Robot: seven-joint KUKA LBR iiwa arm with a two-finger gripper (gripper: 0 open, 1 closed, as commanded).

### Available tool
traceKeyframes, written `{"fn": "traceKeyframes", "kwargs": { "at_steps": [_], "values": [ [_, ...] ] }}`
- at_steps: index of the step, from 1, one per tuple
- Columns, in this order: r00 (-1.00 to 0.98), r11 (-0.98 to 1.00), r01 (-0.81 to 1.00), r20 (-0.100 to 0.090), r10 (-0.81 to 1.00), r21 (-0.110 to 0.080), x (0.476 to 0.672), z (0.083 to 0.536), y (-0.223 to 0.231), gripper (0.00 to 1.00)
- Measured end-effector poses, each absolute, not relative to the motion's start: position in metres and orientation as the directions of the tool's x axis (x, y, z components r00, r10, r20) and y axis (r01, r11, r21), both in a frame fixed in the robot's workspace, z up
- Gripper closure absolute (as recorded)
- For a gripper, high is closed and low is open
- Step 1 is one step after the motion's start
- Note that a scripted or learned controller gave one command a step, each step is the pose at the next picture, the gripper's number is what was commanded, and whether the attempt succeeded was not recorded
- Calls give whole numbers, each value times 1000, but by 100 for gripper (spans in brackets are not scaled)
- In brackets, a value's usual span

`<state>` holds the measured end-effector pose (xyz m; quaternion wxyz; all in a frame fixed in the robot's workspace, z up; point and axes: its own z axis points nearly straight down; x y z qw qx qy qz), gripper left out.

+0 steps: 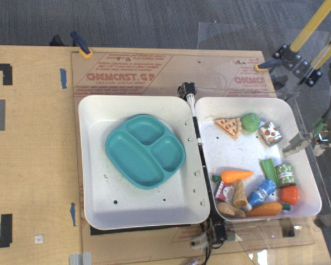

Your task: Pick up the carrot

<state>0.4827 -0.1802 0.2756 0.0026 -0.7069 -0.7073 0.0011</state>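
A: Nearest the camera, what lies in the right bin (298,117)?

B: The carrot (266,209) rests along that bin's near wall, with a red tomato-like toy (289,194) just beyond its right end and a blue-and-white packet (262,192) touching it from behind. Left of the carrot sit a cone (240,192) and a small red-and-white packet (224,191).

A: And farther in?

B: A second orange, carrot-like toy (236,175) lies beyond the cone; a green stick (268,170) and a green-labelled can (286,174) stand toward the bin's right side. At the far end are a pizza slice (229,127), a green ball (250,122) and a red-and-white can (270,132).

A: The end effector?

B: The end effector (295,144) reaches over the right bin's right wall, well apart from the carrot; whether it is open or closed cannot be told.

A: The left bin (94,203)?

B: It holds a teal divided plate (145,150) on the counter (33,148).
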Motion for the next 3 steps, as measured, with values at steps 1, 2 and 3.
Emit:
{"fn": "traceKeyframes", "kwargs": {
  "at_steps": [1,2,3],
  "values": [
    [-47,47,999,5,999,-7,479,185,-119,0],
    [-100,100,995,-5,995,22,487,103,-97,0],
    [171,-171,985,-1,985,11,549,89,-124,0]
  ]
}}
